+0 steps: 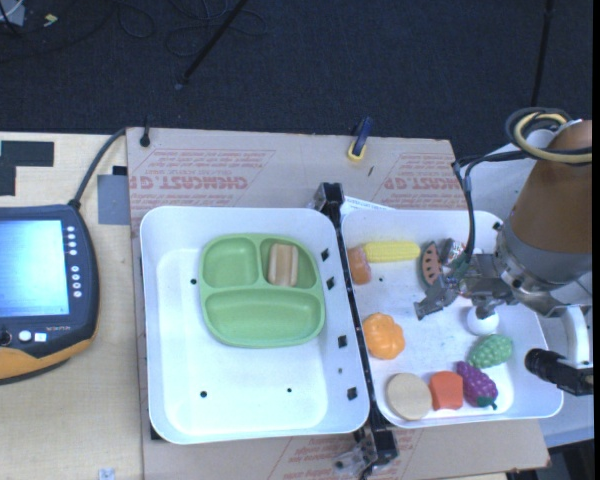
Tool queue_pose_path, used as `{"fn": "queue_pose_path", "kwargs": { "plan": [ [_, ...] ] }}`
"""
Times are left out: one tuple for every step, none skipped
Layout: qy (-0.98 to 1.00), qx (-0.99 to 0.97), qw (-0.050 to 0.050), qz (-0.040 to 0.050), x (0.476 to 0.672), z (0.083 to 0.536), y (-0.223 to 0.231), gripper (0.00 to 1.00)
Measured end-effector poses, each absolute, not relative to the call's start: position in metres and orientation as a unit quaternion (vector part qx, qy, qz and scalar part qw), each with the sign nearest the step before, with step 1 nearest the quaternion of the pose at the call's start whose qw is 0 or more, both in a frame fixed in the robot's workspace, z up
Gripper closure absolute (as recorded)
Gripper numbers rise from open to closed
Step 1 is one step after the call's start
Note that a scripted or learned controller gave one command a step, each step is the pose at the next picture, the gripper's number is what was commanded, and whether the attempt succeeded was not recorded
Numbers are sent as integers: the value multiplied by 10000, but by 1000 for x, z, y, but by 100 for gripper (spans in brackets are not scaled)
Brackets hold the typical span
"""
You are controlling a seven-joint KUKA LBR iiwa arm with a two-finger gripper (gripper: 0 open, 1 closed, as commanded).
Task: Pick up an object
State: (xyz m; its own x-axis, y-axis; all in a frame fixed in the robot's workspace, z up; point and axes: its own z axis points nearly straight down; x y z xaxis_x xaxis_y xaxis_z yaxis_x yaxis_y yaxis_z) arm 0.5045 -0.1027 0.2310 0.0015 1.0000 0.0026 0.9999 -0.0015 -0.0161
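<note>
Watermelon slice point(432, 259) lies just beside the gripper point(438, 295)

White left bin point(180, 388); light green divided plate point(262, 313), tan bread-like piece point(282, 264) in its small compartment. White right bin point(535, 403): yellow corn point(391, 252), orange pepper-like piece point(384, 336), beige round disc point(409, 396), red-orange block point(446, 390), purple grapes point(479, 383), green grapes point(492, 350), small white item point(482, 319), red-and-green slice point(430, 259). Dark grey hand point(435, 301); arm point(555, 208) grey with orange band. Desk point(40, 408) pale wood; brown cardboard point(230, 173) with red print. Blue-yellow clamp point(359, 140)
</note>
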Motion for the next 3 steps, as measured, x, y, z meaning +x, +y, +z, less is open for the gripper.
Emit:
{"fn": "queue_pose_path", "kwargs": {
  "plan": [
    [-7072,-7070,22,12,507,237,-103,0],
    [-7074,-7068,31,17,508,174,-101,0],
    [-7073,-7069,31,17,510,131,-100,0]
  ]
}}
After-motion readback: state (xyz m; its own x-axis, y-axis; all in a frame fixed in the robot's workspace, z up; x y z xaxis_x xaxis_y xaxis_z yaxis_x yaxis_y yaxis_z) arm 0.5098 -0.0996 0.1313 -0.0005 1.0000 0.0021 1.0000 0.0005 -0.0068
